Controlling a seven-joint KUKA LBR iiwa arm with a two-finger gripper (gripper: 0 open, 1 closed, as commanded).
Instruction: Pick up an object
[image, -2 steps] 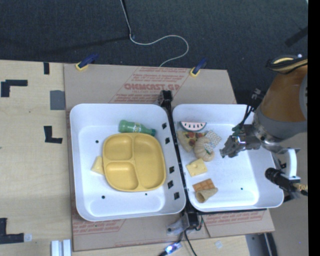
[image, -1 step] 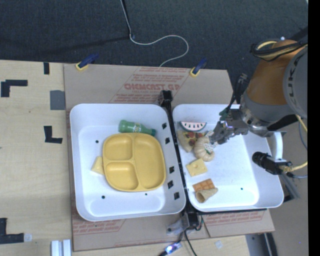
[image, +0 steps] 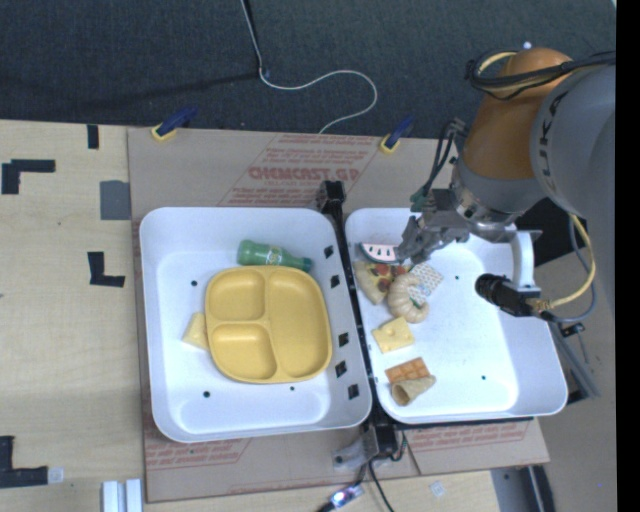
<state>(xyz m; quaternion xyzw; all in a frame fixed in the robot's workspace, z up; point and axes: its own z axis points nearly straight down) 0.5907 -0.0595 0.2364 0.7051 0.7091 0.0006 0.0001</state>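
My gripper (image: 414, 250) hangs low over the back left part of the right bin (image: 500, 350), right above a heap of small toy foods. In that heap I see a beige croissant-like piece (image: 407, 297), a red and white slice (image: 379, 252) and a small checkered packet (image: 428, 279). A yellow cheese wedge (image: 393, 335) lies just in front of the heap. Nearer the front lies a brown waffle cone piece (image: 410, 379). The grey arm with its orange band (image: 500, 130) comes in from the upper right.
The left bin (image: 170, 300) holds a yellow divided plate (image: 268, 322), a green bottle (image: 272, 256) behind it and a yellow wedge (image: 194, 331) at the plate's left. A black clip (image: 331, 195) sits on the wall between the bins. A white cable (image: 320, 80) lies behind.
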